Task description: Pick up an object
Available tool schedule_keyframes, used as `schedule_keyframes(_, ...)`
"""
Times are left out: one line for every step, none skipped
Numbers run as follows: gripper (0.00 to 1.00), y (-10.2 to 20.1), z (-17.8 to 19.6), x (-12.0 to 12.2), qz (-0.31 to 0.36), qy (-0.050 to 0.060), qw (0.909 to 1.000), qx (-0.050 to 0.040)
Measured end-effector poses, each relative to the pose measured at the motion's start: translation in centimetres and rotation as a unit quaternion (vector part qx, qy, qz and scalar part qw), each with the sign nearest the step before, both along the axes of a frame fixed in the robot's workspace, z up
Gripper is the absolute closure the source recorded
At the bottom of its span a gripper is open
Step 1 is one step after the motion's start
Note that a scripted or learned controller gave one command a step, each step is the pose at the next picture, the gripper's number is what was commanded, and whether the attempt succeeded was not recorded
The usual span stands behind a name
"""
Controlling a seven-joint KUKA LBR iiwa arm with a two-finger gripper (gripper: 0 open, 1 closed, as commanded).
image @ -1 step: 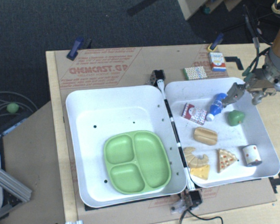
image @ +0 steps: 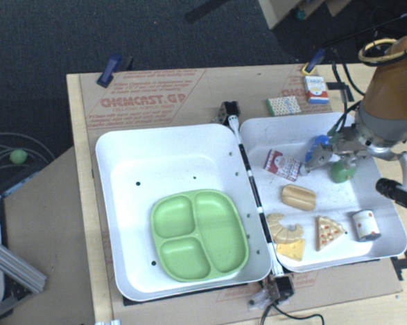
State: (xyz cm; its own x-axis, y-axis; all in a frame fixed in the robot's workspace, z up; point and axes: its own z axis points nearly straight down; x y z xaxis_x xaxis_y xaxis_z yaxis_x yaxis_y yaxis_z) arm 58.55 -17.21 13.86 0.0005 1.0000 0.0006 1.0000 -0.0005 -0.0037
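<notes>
Reaching in from the right, the arm puts its end effector (image: 328, 158) low in the right bin (image: 383, 250), near the far side. I cannot tell how it is set. A blue thing (image: 319, 144) and a green thing (image: 342, 173) sit right by it. A bread roll (image: 298, 197), a pizza slice (image: 328, 231) and a small can (image: 365, 224) lie nearer. The left bin (image: 122, 199) holds a green tray (image: 198, 234).

Two white bins (image: 122, 199) are seen side by side. One green tray (image: 198, 234) with three compartments is held in the left bin. Six items are counted in the right bin (image: 393, 239): one packet (image: 281, 165), one bun (image: 299, 197), one croissant (image: 276, 223), one cheese wedge (image: 290, 248), one pizza slice (image: 328, 232), one can (image: 365, 225).
</notes>
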Motion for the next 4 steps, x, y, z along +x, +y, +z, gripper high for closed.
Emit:
schedule_keyframes(0.00, -3.3, -5.5, 5.1, 0.000, -0.002, 1.0000, -0.0005)
schedule_keyframes(1.00, -3.4, -4.3, 5.2, 0.000, -0.004, 1.0000, -0.0014)
schedule_keyframes(1.00, 4.2, -2.2, 7.6, -0.001, 0.011, 0.9999, 0.0009)
schedule_keyframes(1.00, 12.5, 4.7, 3.5, 0.001, -0.002, 1.0000, 0.0007)
